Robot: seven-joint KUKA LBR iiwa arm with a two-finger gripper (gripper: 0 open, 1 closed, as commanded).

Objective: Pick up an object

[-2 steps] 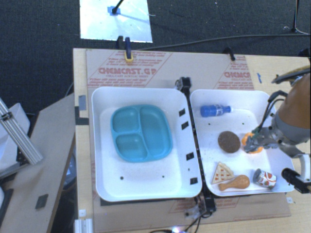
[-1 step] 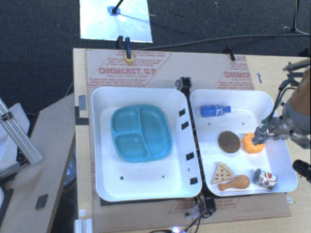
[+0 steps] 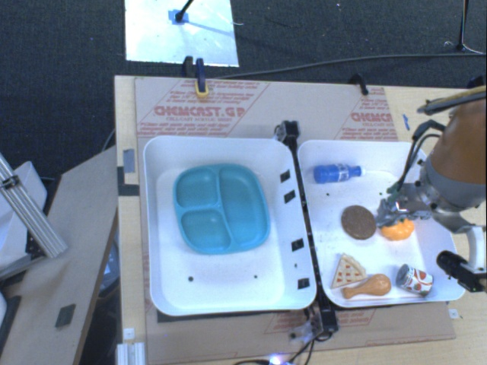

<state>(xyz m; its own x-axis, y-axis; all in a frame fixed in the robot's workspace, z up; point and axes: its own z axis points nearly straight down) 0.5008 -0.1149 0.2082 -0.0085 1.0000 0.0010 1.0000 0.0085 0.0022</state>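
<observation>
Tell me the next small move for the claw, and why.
Probably ease the claw straight down a little onto the orange object. It sits right at that object's upper left edge in the right bin, beside the brown disc. Nothing shows between its fingers, so the pick seems not yet made.

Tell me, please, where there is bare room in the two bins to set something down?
Left bin: white floor rings the blue plate, widest along the near edge. Right bin: a bare strip between bottle and waffle, beside the divider. Crowded around the gripper, orange, cookie, can.
</observation>
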